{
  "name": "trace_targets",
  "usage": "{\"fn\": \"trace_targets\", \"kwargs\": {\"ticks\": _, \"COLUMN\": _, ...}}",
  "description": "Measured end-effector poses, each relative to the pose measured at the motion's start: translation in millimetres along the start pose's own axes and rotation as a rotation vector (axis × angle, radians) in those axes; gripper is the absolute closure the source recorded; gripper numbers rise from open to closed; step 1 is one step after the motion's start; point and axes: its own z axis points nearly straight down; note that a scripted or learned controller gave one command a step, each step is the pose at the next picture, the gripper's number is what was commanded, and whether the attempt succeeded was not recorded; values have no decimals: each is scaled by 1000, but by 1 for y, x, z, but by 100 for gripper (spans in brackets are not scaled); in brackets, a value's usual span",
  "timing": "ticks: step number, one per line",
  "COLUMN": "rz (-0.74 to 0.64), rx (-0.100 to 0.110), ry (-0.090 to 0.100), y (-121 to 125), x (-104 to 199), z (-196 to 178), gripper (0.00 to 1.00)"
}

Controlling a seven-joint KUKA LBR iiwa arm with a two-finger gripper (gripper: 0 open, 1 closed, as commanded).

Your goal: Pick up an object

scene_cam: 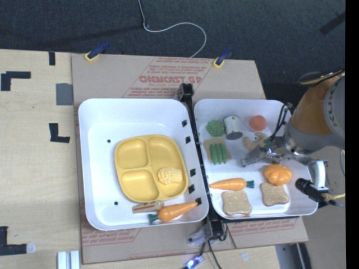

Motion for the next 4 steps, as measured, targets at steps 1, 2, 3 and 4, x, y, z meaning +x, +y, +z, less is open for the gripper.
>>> {"fn": "trace_targets", "kwargs": {"ticks": 1, "rz": 0, "rx": -3, "ry": -2, "y": 1, "x": -1, "z": -13, "gripper": 100}}
{"fn": "trace_targets", "kwargs": {"ticks": 2, "rz": 1, "rx": -6, "ry": 0, "y": 7, "x": -1, "z": -75, "gripper": 100}}
{"fn": "trace_targets", "kwargs": {"ticks": 3, "rz": 0, "rx": -6, "ry": -1, "y": 15, "x": 0, "z": -136, "gripper": 100}}
{"fn": "trace_targets", "kwargs": {"ticks": 4, "rz": 1, "rx": -1, "ry": 1, "y": 16, "x": 1, "z": -142, "gripper": 100}}
